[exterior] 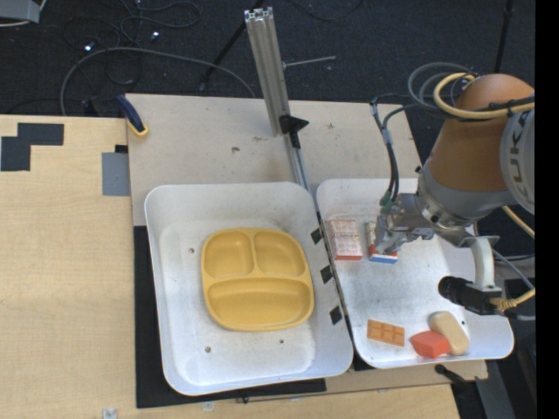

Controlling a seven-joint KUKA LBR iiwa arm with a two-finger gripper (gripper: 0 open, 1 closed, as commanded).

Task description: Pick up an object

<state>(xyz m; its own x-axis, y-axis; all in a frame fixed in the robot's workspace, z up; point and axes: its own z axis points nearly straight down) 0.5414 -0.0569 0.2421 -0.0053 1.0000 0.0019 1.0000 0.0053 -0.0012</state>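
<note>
In the right bin (410,286), my gripper (388,239) hangs low over a small white block with blue and red edges (383,255). The block shows just below the gripper's tip, touching it or nearly so. A pink-and-white packet (343,238) lies just left of it, near the bin's left wall. At the front of this bin lie an orange cracker-like tile (385,332), a red wedge (430,345) and a tan oval piece (449,330). A yellow divided plate (257,278) lies in the middle of the left bin (175,321).
A metal post (271,68) rises behind the bins, with a rod slanting down to the gap between them. The arm's grey and orange body (480,147) hangs over the right bin's back right corner. Black clips line the shared bin edge (325,273).
</note>
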